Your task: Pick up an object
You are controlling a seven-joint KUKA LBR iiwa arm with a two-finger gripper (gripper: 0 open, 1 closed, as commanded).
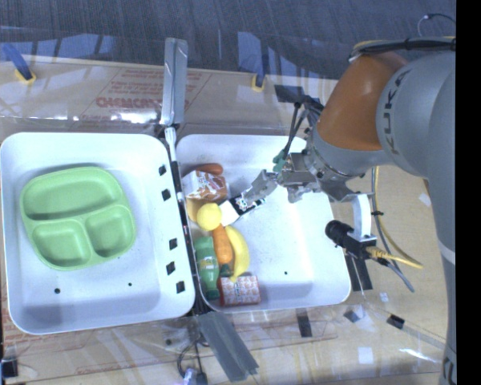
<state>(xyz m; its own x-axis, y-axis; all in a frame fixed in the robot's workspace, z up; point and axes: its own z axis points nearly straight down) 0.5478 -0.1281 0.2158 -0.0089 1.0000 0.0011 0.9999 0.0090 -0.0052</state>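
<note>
My gripper point(244, 203) hangs low over the right bin point(305, 247), reaching left from the wrist toward a pile along the bin's left wall. Its tip is just right of a yellow lemon point(208, 215) and below a brown bread packet point(207, 187). A reddish sausage point(208, 169) lies at the top of the pile. Below the lemon are an orange carrot point(222, 245), a banana point(240, 251), a green bottle point(206, 265) and a red-labelled can point(239, 289). I see nothing held in the gripper.
The left bin point(80, 295) holds a green divided plate point(76, 215). A grey divider bar point(174, 83) rises between the bins at the back. The arm's orange band and grey body stand over the right bin's far right corner.
</note>
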